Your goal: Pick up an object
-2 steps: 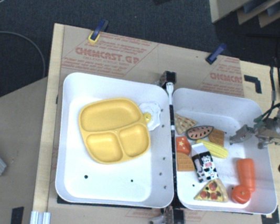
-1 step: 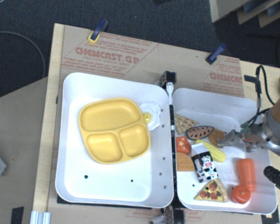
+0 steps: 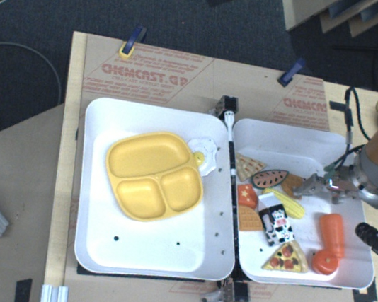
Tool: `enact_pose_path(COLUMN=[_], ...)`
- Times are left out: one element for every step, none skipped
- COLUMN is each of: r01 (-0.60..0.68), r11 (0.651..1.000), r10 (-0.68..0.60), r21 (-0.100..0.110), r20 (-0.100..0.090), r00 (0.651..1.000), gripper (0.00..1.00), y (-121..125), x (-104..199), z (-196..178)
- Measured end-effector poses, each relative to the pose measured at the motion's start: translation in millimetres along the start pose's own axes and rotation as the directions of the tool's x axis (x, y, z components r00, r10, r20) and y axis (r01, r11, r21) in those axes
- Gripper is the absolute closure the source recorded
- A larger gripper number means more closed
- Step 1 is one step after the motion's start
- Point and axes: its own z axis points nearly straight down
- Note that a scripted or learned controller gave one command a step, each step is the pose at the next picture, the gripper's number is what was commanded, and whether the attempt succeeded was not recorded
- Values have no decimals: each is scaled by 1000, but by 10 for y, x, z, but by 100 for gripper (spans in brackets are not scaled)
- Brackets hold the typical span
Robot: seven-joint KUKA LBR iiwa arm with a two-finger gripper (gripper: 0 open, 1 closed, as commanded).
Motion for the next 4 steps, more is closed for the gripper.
enact_pose_path(r01=[0,0,-1,-1], r11=[1000,1000,1000,1000], r10=[0,0,1,1], r21=[-8,-4,-4,-2], r20=[6,5,5,5], r00=[1000,1000,1000,1000], gripper=[100,100,100,100], y=[13,-9,46,59], x=[-12,62,37,36], z=[-112,-711,-1157,-1368])
